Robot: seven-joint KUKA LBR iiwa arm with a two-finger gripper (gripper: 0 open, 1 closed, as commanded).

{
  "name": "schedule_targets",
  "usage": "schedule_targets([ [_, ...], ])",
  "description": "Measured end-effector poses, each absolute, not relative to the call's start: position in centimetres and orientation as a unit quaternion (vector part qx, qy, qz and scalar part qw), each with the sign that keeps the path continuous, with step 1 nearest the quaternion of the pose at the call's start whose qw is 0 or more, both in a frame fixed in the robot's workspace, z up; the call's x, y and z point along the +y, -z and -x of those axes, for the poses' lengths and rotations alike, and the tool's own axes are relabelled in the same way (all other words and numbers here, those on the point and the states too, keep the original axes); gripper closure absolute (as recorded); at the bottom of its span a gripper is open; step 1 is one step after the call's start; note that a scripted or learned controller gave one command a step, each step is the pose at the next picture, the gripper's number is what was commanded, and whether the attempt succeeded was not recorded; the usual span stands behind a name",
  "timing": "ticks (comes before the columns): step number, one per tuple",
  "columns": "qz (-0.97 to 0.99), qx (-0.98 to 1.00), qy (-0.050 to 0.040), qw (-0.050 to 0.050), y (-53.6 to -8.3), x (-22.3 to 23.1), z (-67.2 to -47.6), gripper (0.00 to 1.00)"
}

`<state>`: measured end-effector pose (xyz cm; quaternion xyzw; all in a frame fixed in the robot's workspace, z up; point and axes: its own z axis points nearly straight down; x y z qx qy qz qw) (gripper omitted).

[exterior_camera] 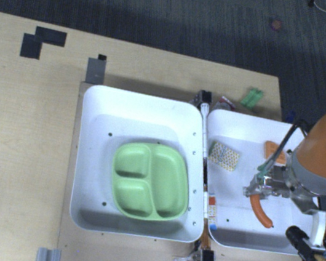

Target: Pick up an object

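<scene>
Two shallow white bins sit side by side on a pale wooden bench (16, 151). The left bin (94, 146) holds a light green divided tray (151, 181) with three compartments. The right bin (226, 232) holds a speckled yellow sponge (225, 156) near its left wall and two orange carrot-like pieces, one (261, 211) just below the gripper (259, 189), another (271, 149) above it. Whether the gripper is open or closed cannot be told. Dark carpet (172, 9) lies beyond the bench.
</scene>
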<state>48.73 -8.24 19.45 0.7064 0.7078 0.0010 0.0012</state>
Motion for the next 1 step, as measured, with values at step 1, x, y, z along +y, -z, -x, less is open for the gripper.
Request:
schedule_targets([
  [1, -0.706, 0.708, -0.0009, 0.002, -19.69, -12.53, -49.4, 1.0],
])
